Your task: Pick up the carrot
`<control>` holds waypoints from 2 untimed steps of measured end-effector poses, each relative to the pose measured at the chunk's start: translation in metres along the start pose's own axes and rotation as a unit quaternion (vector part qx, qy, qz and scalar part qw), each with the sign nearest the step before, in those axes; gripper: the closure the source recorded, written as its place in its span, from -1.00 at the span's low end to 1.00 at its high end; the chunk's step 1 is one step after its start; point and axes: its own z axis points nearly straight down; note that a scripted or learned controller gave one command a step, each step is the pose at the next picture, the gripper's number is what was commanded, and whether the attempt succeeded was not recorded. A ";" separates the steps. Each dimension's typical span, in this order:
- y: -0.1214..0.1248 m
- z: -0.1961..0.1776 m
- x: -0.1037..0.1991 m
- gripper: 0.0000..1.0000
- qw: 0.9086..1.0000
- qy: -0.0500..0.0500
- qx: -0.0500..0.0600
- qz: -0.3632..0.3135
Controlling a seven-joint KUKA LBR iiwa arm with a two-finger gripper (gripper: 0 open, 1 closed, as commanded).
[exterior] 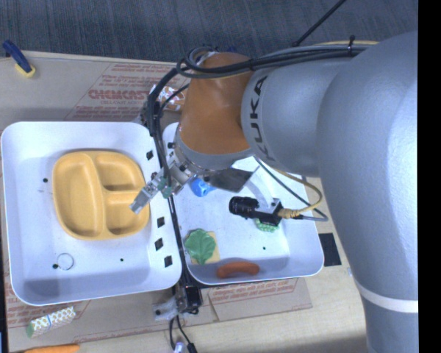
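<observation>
Camera view: arm (pixel 309 116) over right bin (pixel 309 259)

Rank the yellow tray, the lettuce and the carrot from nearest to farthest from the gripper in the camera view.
From the gripper:
1. Yellow tray, left bin, directly beneath the fingertips.
2. Lettuce, right bin, near its front-left corner.
3. Carrot, right bin, along the front wall.

Cardboard-covered bench (pixel 95 87) — two white bins (pixel 29 271), blue-yellow clamp (pixel 18 59), wrapped packet (pixel 51 320)

A robotics lab: a KUKA arm (pixel 338 123) with exposed cables reaches over a cardboard-covered worktop (pixel 95 87) bearing two white bins (pixel 22 197), above grey carpet (pixel 95 9).
</observation>
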 end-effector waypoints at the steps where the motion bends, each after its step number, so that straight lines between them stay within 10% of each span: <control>1: 0.000 -0.010 0.000 1.00 1.000 0.000 0.001 -0.002; 2: -0.058 -0.061 0.031 1.00 0.998 -0.001 -0.001 -0.064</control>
